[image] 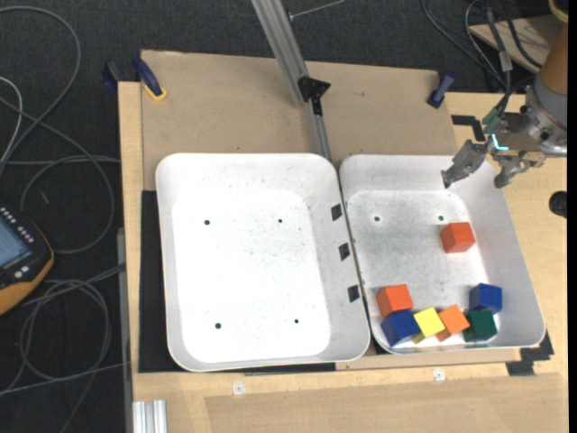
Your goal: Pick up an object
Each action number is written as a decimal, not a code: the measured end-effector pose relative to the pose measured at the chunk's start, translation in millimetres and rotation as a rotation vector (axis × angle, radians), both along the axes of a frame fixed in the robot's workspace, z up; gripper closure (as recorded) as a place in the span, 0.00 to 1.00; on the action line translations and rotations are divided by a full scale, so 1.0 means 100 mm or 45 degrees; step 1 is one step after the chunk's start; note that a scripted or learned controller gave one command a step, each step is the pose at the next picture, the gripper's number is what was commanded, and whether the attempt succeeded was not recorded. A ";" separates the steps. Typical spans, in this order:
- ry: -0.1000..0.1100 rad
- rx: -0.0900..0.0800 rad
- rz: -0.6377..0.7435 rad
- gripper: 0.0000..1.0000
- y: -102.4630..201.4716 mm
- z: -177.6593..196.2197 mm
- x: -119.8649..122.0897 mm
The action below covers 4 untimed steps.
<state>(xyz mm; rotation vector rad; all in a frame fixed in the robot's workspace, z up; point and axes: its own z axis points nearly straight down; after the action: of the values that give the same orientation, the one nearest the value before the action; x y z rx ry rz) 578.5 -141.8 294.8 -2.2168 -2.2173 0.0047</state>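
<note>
My gripper hangs open above the far right corner of the right bin, with nothing between its fingers. An orange block lies alone in that bin, below and slightly left of the gripper. Along the bin's near edge sit several blocks: an orange one, a blue one, a yellow one, a small orange one, a green one and another blue one.
The left bin sits beside the right one, with black clips along the shared edge. A metal pole slants over the bench at the back. Cables and a handheld device lie on the floor at left.
</note>
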 end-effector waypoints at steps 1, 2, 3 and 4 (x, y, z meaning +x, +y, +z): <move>-0.007 -0.001 0.001 0.00 0.00 0.03 0.01; 0.002 0.000 0.000 0.00 0.05 -0.57 0.07; 0.000 0.000 0.000 0.00 0.08 -1.00 0.09; 0.001 0.000 -0.002 0.00 0.00 -1.51 0.02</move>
<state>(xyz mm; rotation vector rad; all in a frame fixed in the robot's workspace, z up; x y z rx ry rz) 580.8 -141.7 143.4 -2.2182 -2.2155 0.0058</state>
